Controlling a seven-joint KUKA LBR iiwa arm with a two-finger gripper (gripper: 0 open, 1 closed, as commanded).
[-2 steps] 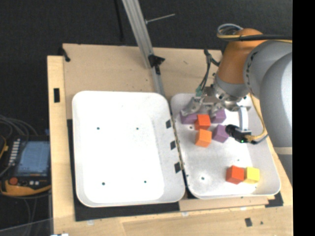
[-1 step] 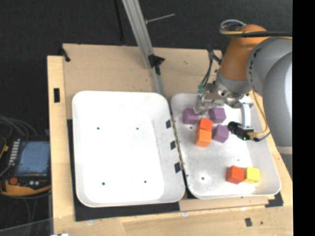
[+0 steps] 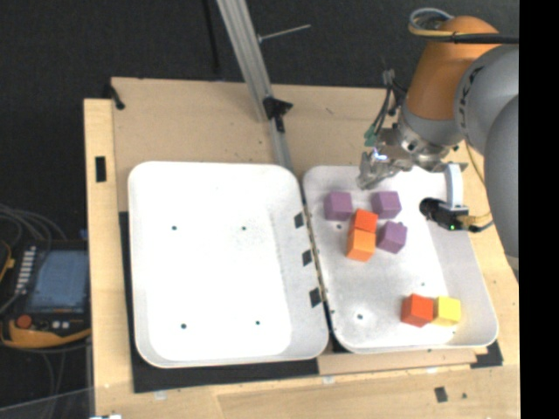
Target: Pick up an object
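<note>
Hovering over the right bin near its far edge, gripper with finger state not discernible, three purple cubes just below it, matte with square faces, clustered around two stacked orange blocks, orange-and-yellow pair near the front corner.

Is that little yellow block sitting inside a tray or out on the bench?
Inside. The yellow block lies in the right-hand bin, near its front right corner, right beside an orange block, within the white rim.
</note>
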